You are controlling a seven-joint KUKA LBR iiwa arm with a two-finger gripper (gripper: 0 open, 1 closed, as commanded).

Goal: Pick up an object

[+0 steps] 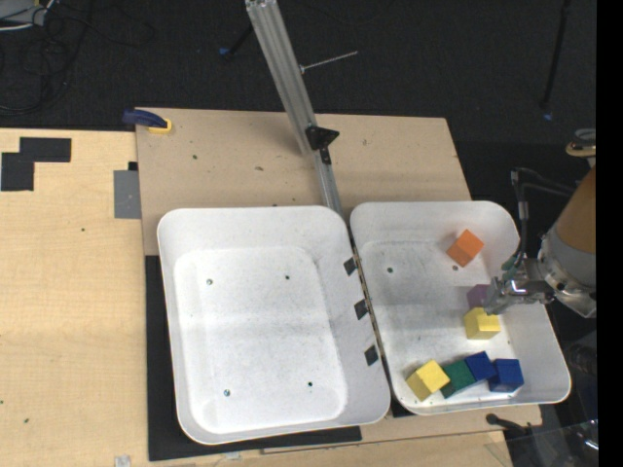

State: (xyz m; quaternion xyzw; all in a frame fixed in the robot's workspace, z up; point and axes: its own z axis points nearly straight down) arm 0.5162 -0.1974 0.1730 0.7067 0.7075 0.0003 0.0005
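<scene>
Tool (498, 295): at the 3 o'clock side of the right bin, low over the floor; whether its fingers are spread or pressed together I cannot tell.
Tool contact: its tip sits just beside a purple block (478, 296); touching or apart cannot be told, and nothing shows between the fingers.
Arm (576, 241): enters from 3 o'clock, orange band above the wrist.
Purple block: partly hidden by the tool, too small to read a long axis.
Yellow cube (481, 323): at 6 o'clock of the tool, just beside the purple block, roughly cubic, edges slightly turned against the bin wall.
Orange cube (465, 247): at 11 o'clock of the tool, apart from the rest, turned cornerwise.
Bottom cluster: yellow block (426, 378), green block (458, 375), blue blocks (494, 370), in a row running 9 to 3 o'clock, touching.
Right bin (409, 224): holds all the blocks.
Left bin (195, 232): at 9 o'clock of the right bin, rims touching.
Surface (243, 159): pale wood under both bins.
</scene>
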